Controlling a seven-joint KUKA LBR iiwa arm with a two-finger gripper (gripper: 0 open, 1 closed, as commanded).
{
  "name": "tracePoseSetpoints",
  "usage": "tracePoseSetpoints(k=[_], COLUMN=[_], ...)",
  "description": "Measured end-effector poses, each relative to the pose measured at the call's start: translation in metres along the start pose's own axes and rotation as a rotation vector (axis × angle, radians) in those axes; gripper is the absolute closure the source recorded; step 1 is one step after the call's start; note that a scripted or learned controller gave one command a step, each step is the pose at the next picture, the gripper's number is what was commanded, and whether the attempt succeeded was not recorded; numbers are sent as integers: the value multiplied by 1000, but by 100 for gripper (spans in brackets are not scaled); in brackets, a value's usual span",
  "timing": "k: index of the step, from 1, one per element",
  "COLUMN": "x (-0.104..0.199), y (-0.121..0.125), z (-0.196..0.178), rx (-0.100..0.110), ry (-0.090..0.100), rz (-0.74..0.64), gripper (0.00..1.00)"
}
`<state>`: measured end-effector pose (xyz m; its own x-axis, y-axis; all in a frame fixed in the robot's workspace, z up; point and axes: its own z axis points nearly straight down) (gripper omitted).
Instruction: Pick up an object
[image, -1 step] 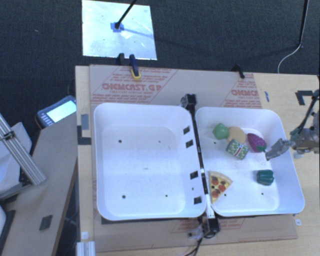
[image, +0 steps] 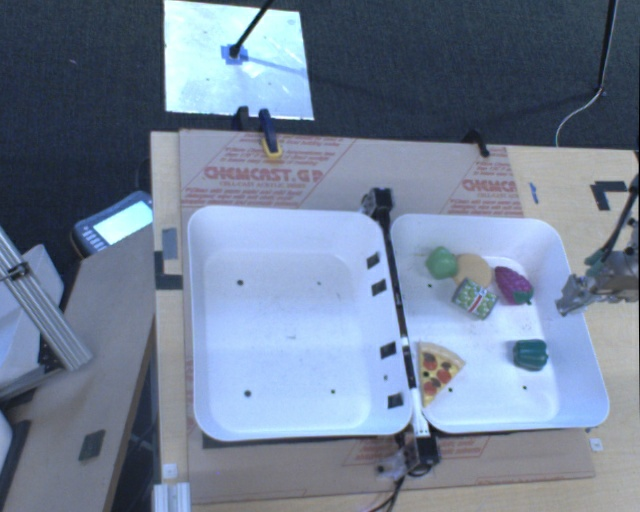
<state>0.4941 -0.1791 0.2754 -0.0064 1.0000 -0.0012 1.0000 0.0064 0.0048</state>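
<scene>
Nearest the camera, in the right bin (image: 575, 400), a pizza slice (image: 437, 370) lies by the divider, and a dark green pepper (image: 530, 354) sits near the right wall. Farther back a cluster gathers: a green-and-white box (image: 474, 298), touching or almost touching a purple piece (image: 513, 284), a yellow piece (image: 473, 267) and a round green one (image: 441, 262). The left bin (image: 290, 330) lies beside it on the surface (image: 165, 350).

The step in hand looks like the approach: nothing has been lifted, and the arm sits at the right wall of the right bin, with the jaws (image: 575, 297) at the rim, apart from every piece. How far open the jaws stand I cannot tell; they are small and blurred, and nothing shows between them.

The pepper and the purple piece are the closest candidates. The pepper stands alone, which should make a cleaner grasp; the next move calls for swinging inward over one piece, then descending.
</scene>
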Motion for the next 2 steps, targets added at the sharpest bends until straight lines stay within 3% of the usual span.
tracePoseSetpoints(k=[1, 2], x=[75, 177], y=[8, 18], z=[-150, -268], rx=[-16, -13], ry=[0, 4], rz=[-7, -9], gripper=[100, 100])
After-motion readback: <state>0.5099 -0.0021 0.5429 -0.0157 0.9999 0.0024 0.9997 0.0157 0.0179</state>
